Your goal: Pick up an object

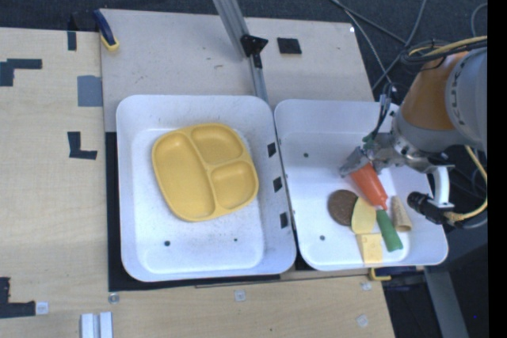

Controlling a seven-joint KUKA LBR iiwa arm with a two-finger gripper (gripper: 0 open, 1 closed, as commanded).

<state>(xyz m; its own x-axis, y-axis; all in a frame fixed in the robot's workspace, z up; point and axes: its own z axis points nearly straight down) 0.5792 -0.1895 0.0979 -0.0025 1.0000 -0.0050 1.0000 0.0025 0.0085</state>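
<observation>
- The carrot point(371, 184) lies in the right bin point(317, 138), its long axis slanting from upper left down to lower right; its green stem point(388, 229) points toward the bin's near right corner.
- The gripper point(356, 162) sits at the carrot's upper end — whether the pincer is apart or together, I cannot tell.
- One brown disc point(342, 207), one yellow piece point(366, 229), one tan piece point(401, 214) lie beside it.
- One yellow divided plate point(206, 170) lies in the left bin point(135, 194) — two bins in all.

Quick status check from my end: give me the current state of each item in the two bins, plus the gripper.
yellow divided plate: lying flat in the left bin, compartments facing up.
carrot: lying tilted in the right bin, orange end at the gripper.
brown disc: flat, beside the carrot.
yellow pieces: flat near the front wall.
gripper: low over the carrot; grasp unclear.
</observation>
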